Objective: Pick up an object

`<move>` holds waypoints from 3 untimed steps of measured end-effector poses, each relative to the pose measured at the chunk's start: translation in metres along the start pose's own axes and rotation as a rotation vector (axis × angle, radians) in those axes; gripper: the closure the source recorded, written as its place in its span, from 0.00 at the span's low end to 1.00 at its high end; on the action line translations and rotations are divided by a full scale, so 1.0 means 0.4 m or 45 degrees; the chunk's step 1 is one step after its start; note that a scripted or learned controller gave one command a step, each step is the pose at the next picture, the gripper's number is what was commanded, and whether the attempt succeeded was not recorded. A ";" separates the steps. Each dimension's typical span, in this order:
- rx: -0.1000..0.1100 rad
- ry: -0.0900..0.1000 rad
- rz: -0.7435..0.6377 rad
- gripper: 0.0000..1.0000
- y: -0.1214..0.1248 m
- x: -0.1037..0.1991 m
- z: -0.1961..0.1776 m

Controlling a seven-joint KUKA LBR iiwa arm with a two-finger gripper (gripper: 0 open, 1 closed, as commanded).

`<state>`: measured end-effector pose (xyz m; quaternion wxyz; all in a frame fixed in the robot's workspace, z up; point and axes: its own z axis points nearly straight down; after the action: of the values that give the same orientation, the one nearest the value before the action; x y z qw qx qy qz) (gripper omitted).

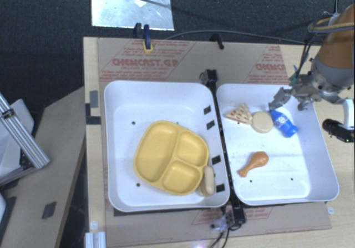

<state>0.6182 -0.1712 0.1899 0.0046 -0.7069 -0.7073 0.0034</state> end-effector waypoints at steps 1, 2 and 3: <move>-0.016 -0.003 -0.003 0.00 0.007 0.001 -0.020; -0.012 -0.001 -0.003 0.00 -0.006 0.022 0.118; -0.038 -0.019 -0.002 0.00 0.009 0.010 0.222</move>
<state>0.6206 -0.1670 0.1012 -0.0112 -0.7063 -0.7078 -0.0018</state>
